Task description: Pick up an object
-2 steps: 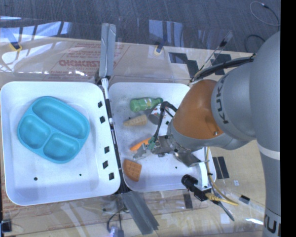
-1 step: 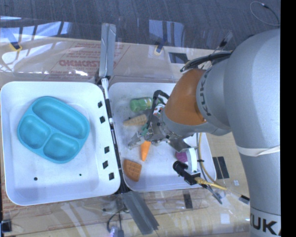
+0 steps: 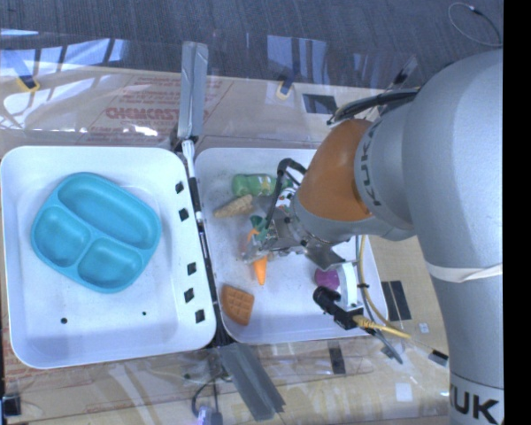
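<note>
My gripper [image 3: 264,237] reaches down into the right bin [image 3: 288,330], low over its middle. Just below it lies a small orange carrot [image 3: 260,271], touching or nearly touching the gripper's tip. A tan corn-like piece [image 3: 234,206] and a green item [image 3: 252,185] lie toward the bin's far side. Near the front-left corner sits a brown waffle square [image 3: 237,304]. A purple piece [image 3: 327,278] lies to the right, partly hidden by the arm's wrist.
The left bin [image 3: 18,326] holds a blue divided plate [image 3: 96,230]. The bulky grey arm with its orange band [image 3: 341,180] covers the right bin's right side. A ridge with black clips [image 3: 195,255] divides the two bins.
</note>
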`<state>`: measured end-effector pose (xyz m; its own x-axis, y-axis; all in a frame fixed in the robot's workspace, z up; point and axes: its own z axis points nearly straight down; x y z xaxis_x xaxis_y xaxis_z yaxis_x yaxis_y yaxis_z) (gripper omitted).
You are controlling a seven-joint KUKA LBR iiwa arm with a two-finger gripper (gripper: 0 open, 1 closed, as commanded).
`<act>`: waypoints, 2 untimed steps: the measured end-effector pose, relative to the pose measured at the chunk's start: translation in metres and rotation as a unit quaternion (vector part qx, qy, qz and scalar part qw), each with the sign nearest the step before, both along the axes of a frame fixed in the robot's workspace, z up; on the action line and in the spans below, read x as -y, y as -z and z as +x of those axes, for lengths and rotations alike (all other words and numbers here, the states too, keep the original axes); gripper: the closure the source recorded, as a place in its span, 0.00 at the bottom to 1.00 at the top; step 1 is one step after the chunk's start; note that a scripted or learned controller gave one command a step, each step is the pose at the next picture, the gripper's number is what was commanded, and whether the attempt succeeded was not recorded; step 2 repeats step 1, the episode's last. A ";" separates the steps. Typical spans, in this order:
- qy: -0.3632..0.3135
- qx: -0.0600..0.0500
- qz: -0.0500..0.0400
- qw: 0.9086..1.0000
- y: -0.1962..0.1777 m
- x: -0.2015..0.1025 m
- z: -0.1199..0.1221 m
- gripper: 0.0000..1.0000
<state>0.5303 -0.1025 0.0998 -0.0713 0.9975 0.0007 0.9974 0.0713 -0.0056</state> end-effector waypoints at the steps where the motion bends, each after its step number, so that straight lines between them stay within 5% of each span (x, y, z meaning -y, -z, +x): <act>1: 0.141 0.002 0.000 0.990 -0.092 -0.039 0.005 1.00; 2: 0.141 0.002 0.000 0.990 -0.092 -0.039 0.005 1.00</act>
